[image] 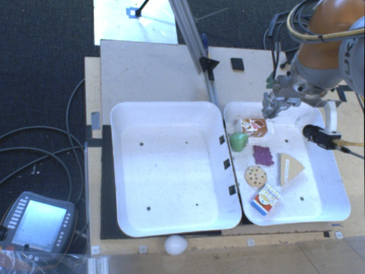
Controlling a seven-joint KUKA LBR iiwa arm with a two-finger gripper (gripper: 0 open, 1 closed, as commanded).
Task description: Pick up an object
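Objects for picking are lying in the right bin: a red-and-white packet at the bin's 11 o'clock, a green pear-shaped toy just at 7 o'clock of the packet, a purple piece, a round cookie, a cheese wedge and a small carton at 6 o'clock. The left bin is lying beside it on the bench.

The gripper is hanging over the right bin's 12 o'clock edge, just at 1 o'clock of the packet and apparently apart from it. Whether the jaws are wide or narrow cannot be told; nothing is visible between them.

Recommended procedure, as a judgement: the packet is the nearest target.
- Centre over the packet before descending.
- Avoid the pear toy, which is touching or nearly touching the packet.
- Keep clear of the bin wall.
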